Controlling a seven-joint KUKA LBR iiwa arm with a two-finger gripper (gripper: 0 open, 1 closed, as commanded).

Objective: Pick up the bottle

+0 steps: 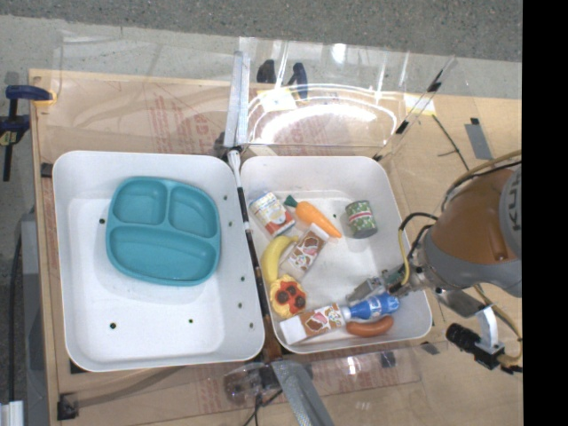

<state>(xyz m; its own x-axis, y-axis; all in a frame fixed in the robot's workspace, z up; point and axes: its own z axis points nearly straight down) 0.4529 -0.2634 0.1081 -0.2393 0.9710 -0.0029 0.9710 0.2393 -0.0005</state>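
The bottle [348, 313] lies on its side near the front edge of the right bin [390, 185]. It has a blue end toward the right and a red-and-white label toward the left. My gripper [376, 286] comes in low from the right, just above and behind the bottle's blue end, close to it or touching it. The grey and orange arm [475, 233] hangs over the bin's right rim. Nothing looks lifted off the bin floor.
A red sausage [369, 328] lies right in front of the bottle. Also in the right bin are a pizza slice [286, 296], banana [277, 256], carton [304, 251], carrot [318, 219], green can [359, 218] and small cup [269, 209]. The left bin [80, 327] holds a teal divided plate [164, 231].
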